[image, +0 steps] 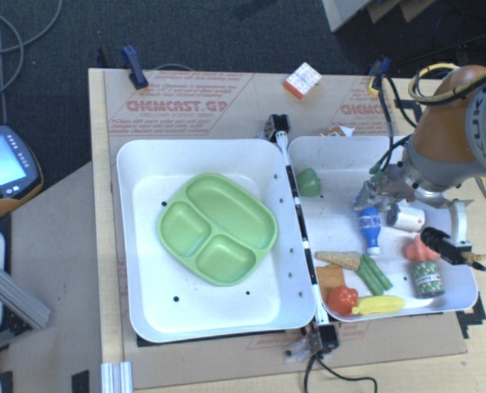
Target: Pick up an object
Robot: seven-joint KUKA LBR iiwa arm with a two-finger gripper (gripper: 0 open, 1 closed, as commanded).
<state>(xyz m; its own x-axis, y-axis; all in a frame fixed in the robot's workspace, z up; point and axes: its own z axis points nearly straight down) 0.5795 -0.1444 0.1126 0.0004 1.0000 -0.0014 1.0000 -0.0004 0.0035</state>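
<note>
A wooden bench (226, 97) fills the middle of the picture, and two white bins sit on it side by side. The left bin (136, 219) holds a light green plate (218, 229) with three sections, lying flat near the middle of the bin.

The right bin (341, 150) is full of small things. A small green ball-like object (309, 182) sits near its upper left corner. A blue and white tube (370, 226) lies in the middle. Just to the right of the tube there is a small white cylinder (406, 218). Below the tube lies a tan wedge (339, 259), and beside it two green sticks that look like toy beans (375, 275). In the lower left of this bin there is an orange block (331, 277), touching a red toy tomato or pepper (342, 300). A yellow toy banana (379, 304) lies just to the right of the red toy. Near the right side there is a pink-red object (421, 250) and a green spotted can (428, 280) just below it.

The grey arm with its orange band (443, 129) reaches in from the right of the picture. The hand (375, 193) hangs low over the middle of the right bin, just above the top end of the blue and white tube. It is too hard to see how wide the hand is spread, so one cannot tell that, and nothing can be seen held in it.

A small orange and white cube (302, 79) sits on the bench above the bins
</note>
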